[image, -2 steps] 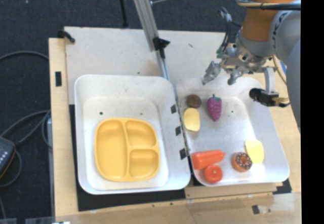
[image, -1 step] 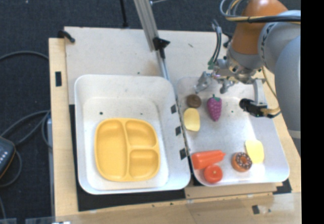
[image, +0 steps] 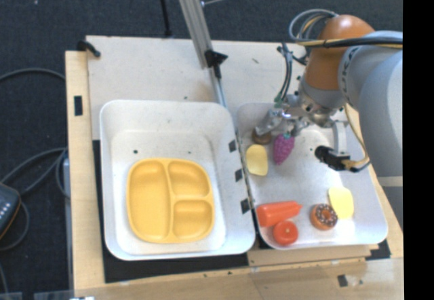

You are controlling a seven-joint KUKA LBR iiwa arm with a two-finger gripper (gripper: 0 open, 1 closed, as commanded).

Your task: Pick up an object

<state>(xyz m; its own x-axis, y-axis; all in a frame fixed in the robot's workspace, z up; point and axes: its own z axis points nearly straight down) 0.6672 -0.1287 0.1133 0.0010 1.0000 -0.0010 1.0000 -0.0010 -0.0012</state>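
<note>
A yellow tray point(image: 171, 198) lies in the left bin point(image: 115, 122). In the right bin point(image: 369, 203), the end effector point(image: 283, 130) sits just above purple grapes point(image: 283, 147); whether it grips them I cannot tell. Left of the grapes lies a lemon point(image: 257, 159); below them, a carrot point(image: 277, 211), tomato point(image: 285, 232) and donut point(image: 324, 216).

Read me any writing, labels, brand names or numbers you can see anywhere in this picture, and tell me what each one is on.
No readable text anywhere in the camera view.
Yellow divided plate: plain, no marking.
Toy foods such as the carrot and donut: no labels.
White bins: only small dark specks, not writing.
Arm's orange band: no lettering visible.
Dark device at the left edge: faint light marks, too small and blurred to read.
</note>
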